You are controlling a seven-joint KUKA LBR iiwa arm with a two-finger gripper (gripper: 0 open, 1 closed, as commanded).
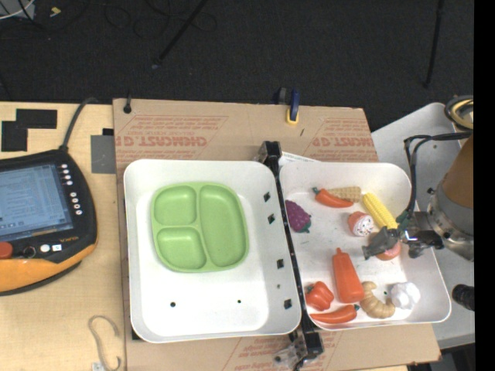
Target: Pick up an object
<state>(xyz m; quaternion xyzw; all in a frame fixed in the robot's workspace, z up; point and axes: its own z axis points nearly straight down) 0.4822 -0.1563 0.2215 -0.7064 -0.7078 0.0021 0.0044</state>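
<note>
Objects for picking are lying in the right bin [418,178]: a purple grape bunch [298,216] at its left side, a chili with a cone [337,196] and a yellow corn [379,209] at the far side, an orange bottle [346,276] in the middle, a red pepper [319,293] and a croissant [377,303] at the near edge. The gripper [384,243] is hanging low over the right part of this bin, just beside a small red and white ball [360,223]; I cannot tell how far its fingers are parted or if they are gripping something. The left bin [147,300] is carrying a green divided plate [199,227]. A tablet controller [42,215] is resting at the far left.
</note>
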